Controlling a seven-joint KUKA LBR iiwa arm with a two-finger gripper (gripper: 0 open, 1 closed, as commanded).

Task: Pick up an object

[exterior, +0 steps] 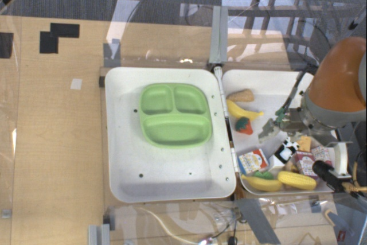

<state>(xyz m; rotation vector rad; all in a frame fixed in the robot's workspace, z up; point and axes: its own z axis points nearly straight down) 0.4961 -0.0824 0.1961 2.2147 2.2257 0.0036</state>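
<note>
While the claw (274, 123) hovers over the right bin (261, 80), its state impossible to tell, it must next descend on the nearby strawberry (245, 125).

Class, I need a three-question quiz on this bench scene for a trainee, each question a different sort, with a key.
1. True or false: the green divided plate lies in the left bin.
2. Which lies nearest the right bin's front rim? A) corn cob B) strawberry C) bread roll
3. Fill in: the arm reaches over the ____ bin.

Key: 1 true. 2 A. 3 right.
</note>
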